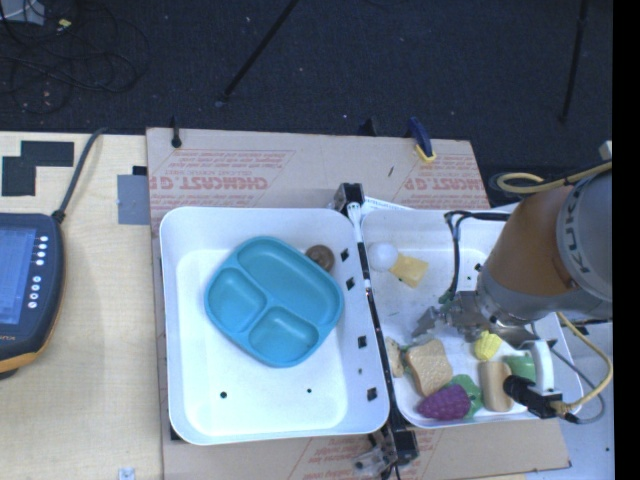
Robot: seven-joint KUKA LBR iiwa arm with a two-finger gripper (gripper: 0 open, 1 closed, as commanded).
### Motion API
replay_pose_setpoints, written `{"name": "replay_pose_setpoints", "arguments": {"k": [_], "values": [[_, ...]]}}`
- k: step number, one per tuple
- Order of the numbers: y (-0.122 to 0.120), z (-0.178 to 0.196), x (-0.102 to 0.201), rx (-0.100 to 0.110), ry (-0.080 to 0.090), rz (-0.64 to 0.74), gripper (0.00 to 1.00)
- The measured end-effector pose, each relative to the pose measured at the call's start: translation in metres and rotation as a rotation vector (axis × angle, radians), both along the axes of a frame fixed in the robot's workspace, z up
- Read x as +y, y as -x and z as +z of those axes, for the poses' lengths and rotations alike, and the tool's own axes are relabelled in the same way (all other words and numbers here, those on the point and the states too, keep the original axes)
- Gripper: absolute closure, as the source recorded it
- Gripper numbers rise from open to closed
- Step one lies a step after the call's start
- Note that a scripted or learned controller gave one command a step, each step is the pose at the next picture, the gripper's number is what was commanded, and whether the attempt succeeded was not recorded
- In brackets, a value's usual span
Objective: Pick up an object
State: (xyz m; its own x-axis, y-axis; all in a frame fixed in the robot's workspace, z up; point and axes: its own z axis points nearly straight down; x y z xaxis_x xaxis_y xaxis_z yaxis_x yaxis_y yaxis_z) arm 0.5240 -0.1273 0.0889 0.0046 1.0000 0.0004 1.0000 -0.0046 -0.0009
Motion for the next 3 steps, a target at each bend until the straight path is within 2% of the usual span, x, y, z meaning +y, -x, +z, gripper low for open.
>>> {"name": "replay_pose_setpoints", "arguments": {"k": [1, 2, 3], "values": [[-0.053, 0.107, -0.057, -0.013, 0.007, 0.002, 0.0], [-0.004, -0.005, -0.08, 0.002, -0.003, 0.0, 0.0], [-0.006, 0.011, -0.081, -0.001, -0.004, 0.0, 1.0]]}}
